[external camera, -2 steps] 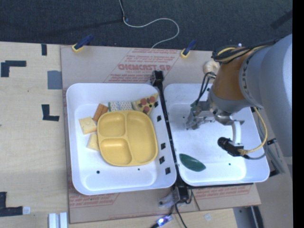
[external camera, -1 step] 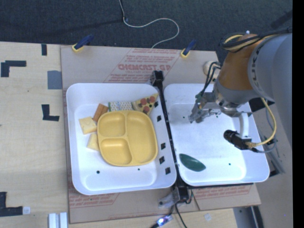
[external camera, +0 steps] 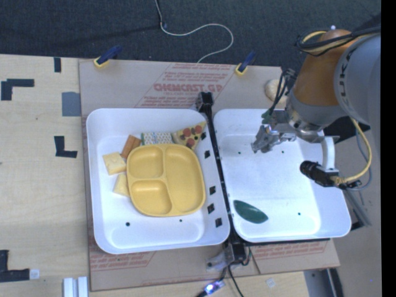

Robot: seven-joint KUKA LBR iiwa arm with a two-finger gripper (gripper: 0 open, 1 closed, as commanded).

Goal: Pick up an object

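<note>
My gripper (external camera: 261, 145) hangs over the back part of the right bin (external camera: 309, 228), fingers pointing down and to the left. Nothing shows between them. A flat dark green object (external camera: 250, 212) lies near the right bin's front left corner, well in front of the gripper. The left bin (external camera: 99, 166) holds a yellow divided plate (external camera: 166, 179) with several small items behind and to its left: tan blocks (external camera: 115, 163), a brown piece (external camera: 130, 145), a patterned strip (external camera: 156, 138) and a pizza-like slice (external camera: 190, 134).
A black divider (external camera: 213, 166) runs between the two bins. The bins rest on a cardboard sheet (external camera: 173, 85) held by clips. A white cable (external camera: 198, 33) loops across the dark floor behind. The arm's wrist and cables fill the upper right.
</note>
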